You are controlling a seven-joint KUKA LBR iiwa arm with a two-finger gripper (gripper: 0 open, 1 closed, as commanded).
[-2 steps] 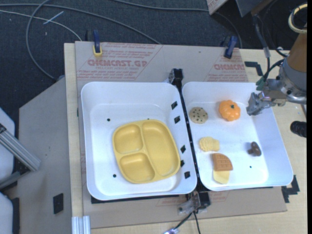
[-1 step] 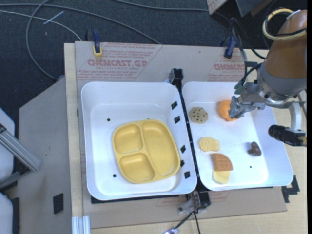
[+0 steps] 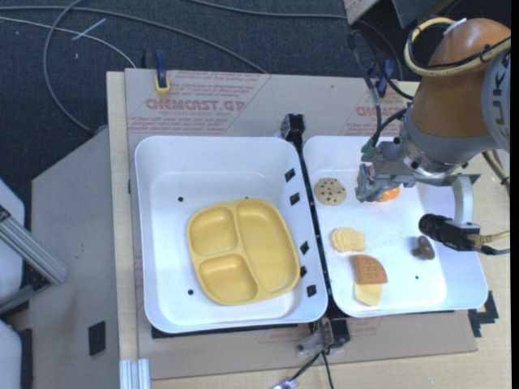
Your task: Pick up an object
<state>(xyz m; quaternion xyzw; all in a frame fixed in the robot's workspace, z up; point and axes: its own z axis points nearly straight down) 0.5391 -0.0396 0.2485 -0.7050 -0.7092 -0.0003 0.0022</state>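
Gripper (image 3: 375,190), finger state indiscernible, lowered into right white bin (image 3: 454,298) over small orange object (image 3: 391,192), seemingly to grasp it; round speckled cookie (image 3: 330,191) lies beside.

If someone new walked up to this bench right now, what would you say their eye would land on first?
Probably the yellow divided tray, lying in the left bin. Next, the grey arm with its orange band, reaching in from the right with its gripper low over the right bin, right by a small orange item. Toy foods lie below it: a cookie, a ridged yellow piece and a waffle-like slab.
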